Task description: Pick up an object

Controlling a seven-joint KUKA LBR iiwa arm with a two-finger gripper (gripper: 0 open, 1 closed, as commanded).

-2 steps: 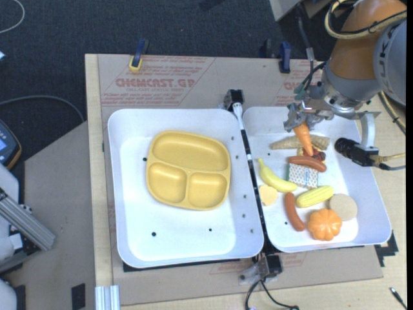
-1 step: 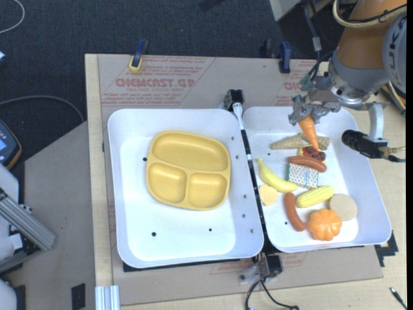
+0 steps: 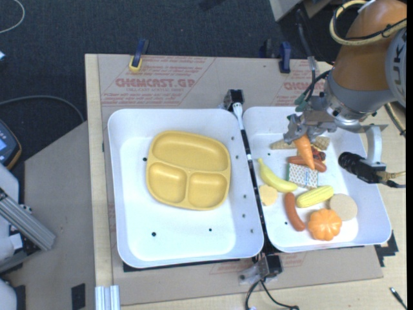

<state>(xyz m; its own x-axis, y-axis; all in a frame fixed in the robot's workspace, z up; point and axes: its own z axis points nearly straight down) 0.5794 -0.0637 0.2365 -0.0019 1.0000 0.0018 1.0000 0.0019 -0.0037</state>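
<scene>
My gripper [image 3: 303, 134] hangs over the back of the right bin [image 3: 371, 234], reaching in from the upper right. An orange carrot [image 3: 305, 154] points down and to the right from it, its upper end between the fingers, so the gripper looks shut on it. Below the carrot lie a checkered blue-and-white packet [image 3: 303, 174], a yellow banana [image 3: 276, 178], a corn cob [image 3: 314, 196], a red sausage [image 3: 293, 212], an orange pumpkin [image 3: 324, 225] and a pale round biscuit [image 3: 342, 206]. Whether the carrot's tip touches the pile I cannot tell.
The left bin [image 3: 129, 231] holds a yellow divided plate [image 3: 188, 170]. A black rail [image 3: 248, 166] runs between the bins. A black fitting with cable [image 3: 358, 165] sticks out over the right bin's right side. A cracker [image 3: 279, 145] lies left of the gripper.
</scene>
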